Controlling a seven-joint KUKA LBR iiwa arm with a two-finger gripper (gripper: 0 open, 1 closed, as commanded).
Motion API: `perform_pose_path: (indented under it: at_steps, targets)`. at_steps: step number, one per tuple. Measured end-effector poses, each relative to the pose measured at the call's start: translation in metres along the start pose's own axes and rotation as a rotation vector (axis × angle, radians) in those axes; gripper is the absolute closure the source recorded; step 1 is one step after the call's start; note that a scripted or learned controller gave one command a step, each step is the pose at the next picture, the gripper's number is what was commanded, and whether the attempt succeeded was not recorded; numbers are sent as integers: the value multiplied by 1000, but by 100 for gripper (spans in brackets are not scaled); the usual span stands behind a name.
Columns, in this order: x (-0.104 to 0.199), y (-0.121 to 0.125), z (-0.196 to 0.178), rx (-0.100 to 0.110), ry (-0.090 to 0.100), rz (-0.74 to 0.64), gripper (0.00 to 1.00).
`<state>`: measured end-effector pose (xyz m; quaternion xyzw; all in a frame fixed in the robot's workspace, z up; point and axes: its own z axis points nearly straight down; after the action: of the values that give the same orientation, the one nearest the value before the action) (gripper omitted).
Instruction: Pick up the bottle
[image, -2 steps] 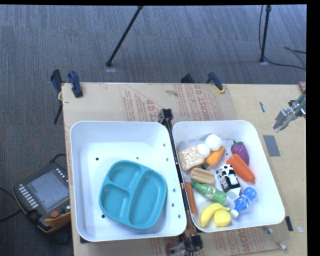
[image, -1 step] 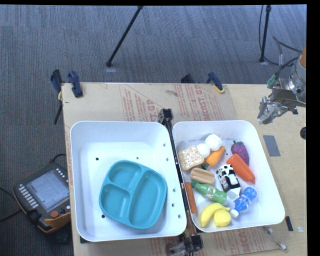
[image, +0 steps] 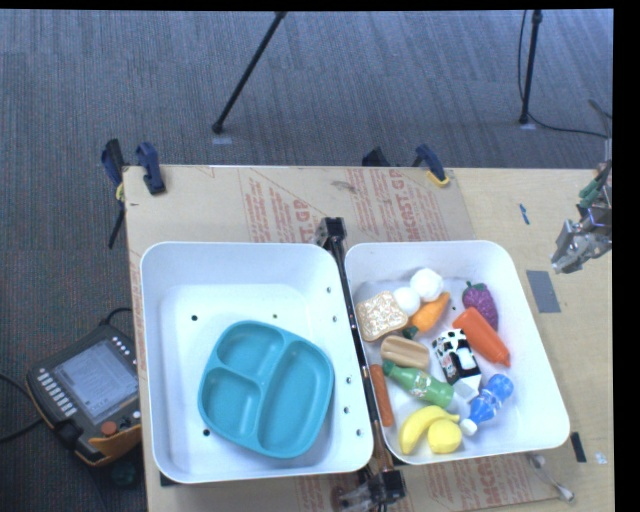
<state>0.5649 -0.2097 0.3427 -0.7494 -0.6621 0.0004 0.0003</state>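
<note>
green bottle (image: 420, 382) lies in right bin (image: 535, 330); jaws (image: 578, 248) well apart from it, state unclear

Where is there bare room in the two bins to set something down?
Left bin: bare floor borders the teal divided plate along the back wall and left side. Right bin: crowded; the green bottle lies hemmed between hot dog, banana and cow carton. Small bare strips remain along its back wall and front right corner.

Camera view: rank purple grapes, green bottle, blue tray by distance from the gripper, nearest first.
1. purple grapes, right bin's upper right, closest to the gripper.
2. green bottle, middle of the right bin.
3. blue tray, left bin, farthest.
</note>
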Motion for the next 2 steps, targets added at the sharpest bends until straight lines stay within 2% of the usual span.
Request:
perform_pose_path:
  at_steps: [1,2]
  targets:
    - [2,-14,-53,-3,-1,-495,100]
    - [-9,-45,-74,-4,-2,-685,100]
